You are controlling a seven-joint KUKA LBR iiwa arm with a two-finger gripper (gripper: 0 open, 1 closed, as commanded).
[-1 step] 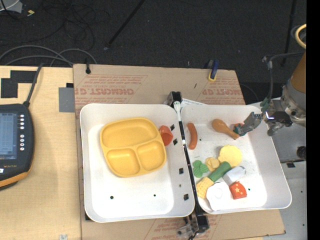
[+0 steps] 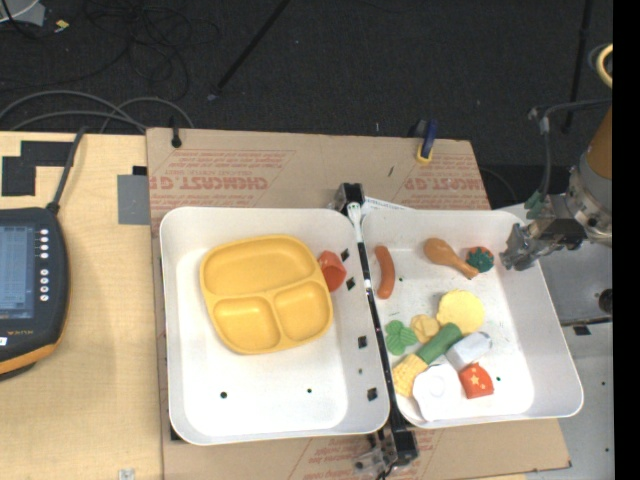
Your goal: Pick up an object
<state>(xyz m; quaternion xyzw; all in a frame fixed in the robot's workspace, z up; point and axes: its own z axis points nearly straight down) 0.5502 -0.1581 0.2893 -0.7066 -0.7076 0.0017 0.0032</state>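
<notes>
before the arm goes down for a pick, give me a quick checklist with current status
1. Gripper above the right bin: ok, it sits at that bin's right rim.
2. Gripper free of any object: cannot tell.
3. Targets in reach: ok, drumstick and sausage lie apart from the pile.
4. Pile by the corn cob separable: not ok, pieces touch.
5. Yellow divided plate out of the way: ok, it sits in the left bin.

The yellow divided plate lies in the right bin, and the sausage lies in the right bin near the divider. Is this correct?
Not quite. The camera view shows the yellow divided plate in the left bin, not the right. The sausage does lie in the right bin near the divider.
</notes>
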